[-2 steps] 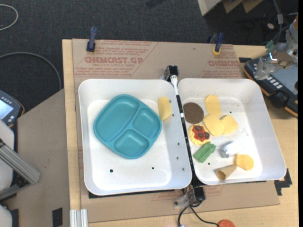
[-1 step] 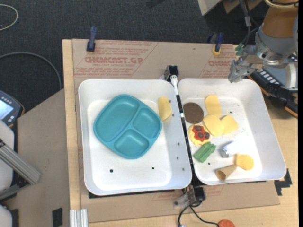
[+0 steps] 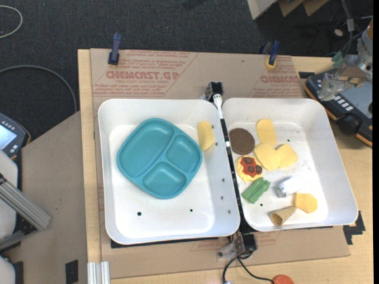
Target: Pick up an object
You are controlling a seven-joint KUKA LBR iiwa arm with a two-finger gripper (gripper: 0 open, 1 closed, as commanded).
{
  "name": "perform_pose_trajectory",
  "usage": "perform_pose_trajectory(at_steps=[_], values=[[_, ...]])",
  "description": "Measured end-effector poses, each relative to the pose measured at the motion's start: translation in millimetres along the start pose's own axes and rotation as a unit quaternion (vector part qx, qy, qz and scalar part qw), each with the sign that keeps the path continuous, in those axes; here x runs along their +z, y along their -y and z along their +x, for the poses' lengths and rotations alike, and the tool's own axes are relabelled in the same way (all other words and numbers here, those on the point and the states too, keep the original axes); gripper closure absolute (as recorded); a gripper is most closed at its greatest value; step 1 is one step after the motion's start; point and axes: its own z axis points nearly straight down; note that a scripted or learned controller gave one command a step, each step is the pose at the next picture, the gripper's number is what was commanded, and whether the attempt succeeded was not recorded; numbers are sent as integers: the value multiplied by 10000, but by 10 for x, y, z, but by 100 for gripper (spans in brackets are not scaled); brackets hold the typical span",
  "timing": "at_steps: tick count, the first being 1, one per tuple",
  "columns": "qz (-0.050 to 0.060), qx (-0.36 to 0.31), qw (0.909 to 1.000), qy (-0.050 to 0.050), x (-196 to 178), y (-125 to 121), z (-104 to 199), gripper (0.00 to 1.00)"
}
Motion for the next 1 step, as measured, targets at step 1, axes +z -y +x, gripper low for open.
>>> perform_pose_trajectory(at_steps=[1], values=[[34,-85,9999,-56,318,-1,1389,100]])
